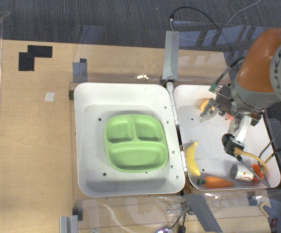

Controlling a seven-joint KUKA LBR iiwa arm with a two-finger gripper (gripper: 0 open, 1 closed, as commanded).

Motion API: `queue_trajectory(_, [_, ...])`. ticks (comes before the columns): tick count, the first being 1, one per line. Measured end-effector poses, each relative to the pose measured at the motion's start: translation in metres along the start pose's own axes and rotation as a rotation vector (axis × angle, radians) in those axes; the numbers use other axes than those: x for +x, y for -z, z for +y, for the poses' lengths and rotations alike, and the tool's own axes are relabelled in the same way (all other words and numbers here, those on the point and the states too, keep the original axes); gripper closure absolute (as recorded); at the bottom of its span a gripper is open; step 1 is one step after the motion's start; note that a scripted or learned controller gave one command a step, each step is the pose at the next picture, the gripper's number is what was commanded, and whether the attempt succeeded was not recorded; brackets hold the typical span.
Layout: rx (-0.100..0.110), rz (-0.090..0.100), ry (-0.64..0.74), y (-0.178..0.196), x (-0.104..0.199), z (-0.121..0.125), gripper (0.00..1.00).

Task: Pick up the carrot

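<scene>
A pale wooden bench (33, 130) under a slanted overhead camera bears two shallow white bins side by side, with dark carpet beyond its far edge. The gripper (209, 111) hangs over the far part of the right bin (213, 149), tools pointing down; whether it is open or closed cannot be told, and nothing is seen held in it. Just beside it, on the far side, lies a small yellow-orange item (204, 103), too blurred to name. Nearer the camera than the gripper, well apart from it, the carrot (217, 182) lies flat along the bin's near wall, likely where loose items settle. A banana (193, 159) lies just beside the carrot's left end, and a small can (243, 174) to its right. The left bin (87, 178) holds a green divided plate (136, 142).
</scene>
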State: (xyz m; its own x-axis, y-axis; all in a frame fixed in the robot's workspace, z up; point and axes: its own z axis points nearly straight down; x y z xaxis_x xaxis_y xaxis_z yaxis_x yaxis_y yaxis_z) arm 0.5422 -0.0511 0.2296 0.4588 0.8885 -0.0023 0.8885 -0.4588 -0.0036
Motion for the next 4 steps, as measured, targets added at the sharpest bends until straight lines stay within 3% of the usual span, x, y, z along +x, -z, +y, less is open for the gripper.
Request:
queue_trajectory(1, [0.002,0.001,0.023,-0.099,-0.052,-0.009,0.0])
queue_trajectory(2, [0.0,0.001,-0.053,-0.048,-0.032,0.003,0.0])
queue_trajectory(3, [0.0,0.002,0.334,-0.11,-0.106,0.047,0.0])
queue_trajectory(4, [-0.006,0.002,0.511,-0.082,-0.059,0.123,0.0])
